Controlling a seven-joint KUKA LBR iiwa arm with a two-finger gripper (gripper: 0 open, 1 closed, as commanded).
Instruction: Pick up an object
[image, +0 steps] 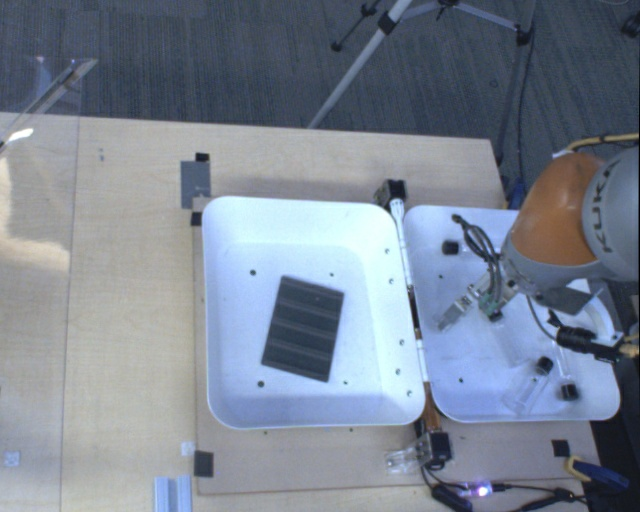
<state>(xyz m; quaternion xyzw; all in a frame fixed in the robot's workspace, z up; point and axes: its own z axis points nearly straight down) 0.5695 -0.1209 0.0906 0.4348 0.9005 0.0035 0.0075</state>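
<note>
Ridged dark block (303, 328), the biggest candidate for picking, lies flat and a little askew near the middle of the left bin (225, 240), well apart from the arm. It looks stiff and fairly light, a slab with parallel grooves across its top; I judge the two long edges the best place to take hold, since the flat face offers nothing to pinch and the grooves might let fingers slip. The right bin (440, 395) sits just beside it on the table (120, 300), and the arm (565, 215) hangs over that bin. The end effector (490, 300) is above the right bin's floor; I cannot tell how its fingers stand. Small dark bits (545, 366) near that bin's front would be fiddly.
</note>
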